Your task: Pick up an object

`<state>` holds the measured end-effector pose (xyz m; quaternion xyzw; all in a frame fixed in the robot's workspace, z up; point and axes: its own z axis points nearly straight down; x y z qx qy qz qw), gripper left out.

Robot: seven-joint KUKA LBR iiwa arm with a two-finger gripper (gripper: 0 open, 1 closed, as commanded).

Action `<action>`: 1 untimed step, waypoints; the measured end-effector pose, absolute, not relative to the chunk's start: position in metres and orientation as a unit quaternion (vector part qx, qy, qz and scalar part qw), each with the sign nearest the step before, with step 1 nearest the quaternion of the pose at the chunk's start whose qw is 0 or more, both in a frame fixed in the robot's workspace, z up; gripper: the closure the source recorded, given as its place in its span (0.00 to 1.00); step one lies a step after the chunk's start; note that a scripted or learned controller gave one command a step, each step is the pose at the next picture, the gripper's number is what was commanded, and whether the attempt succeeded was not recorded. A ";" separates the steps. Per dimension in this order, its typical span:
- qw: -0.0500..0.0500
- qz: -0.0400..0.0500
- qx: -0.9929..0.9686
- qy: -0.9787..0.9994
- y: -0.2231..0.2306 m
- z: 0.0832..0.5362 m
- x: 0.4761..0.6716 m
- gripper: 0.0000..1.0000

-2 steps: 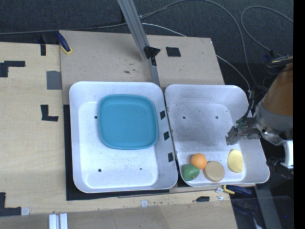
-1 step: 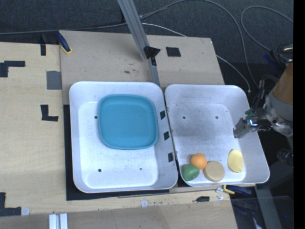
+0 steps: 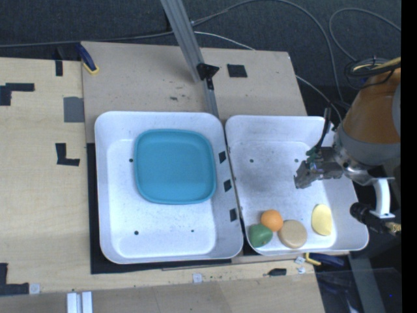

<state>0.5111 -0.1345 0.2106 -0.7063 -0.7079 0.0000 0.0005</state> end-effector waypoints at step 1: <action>0.001 0.000 -0.706 -0.708 -0.088 0.204 0.518 1.00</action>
